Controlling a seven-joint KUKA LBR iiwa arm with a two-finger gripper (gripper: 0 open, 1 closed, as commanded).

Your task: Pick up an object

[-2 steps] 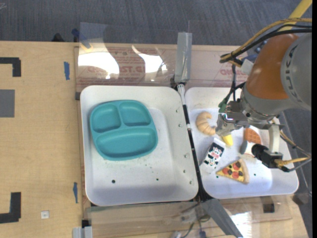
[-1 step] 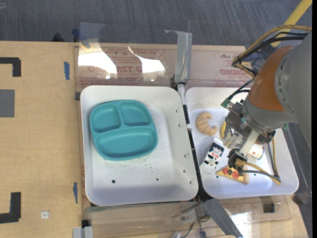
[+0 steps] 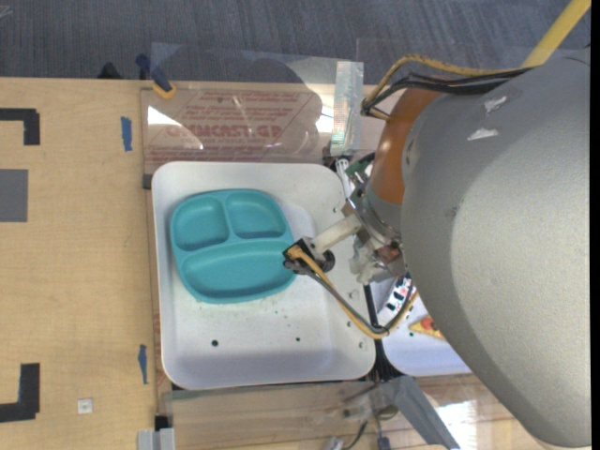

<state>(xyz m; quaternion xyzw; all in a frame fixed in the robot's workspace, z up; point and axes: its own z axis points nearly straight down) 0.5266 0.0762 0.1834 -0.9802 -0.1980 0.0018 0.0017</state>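
Camera view: your gripper (image 3: 375, 251) hangs near the teal tray (image 3: 230, 275), likely targeting its rim; open or closed, you cannot tell.

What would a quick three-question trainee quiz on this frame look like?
1. True or false: the teal plate lies in the white bin on the view's left.
2. How many compartments does the plate have? A two, B three, C five.
3. Fill in: the band on the arm is ___.
Key: 1 true; 2 B; 3 orange.
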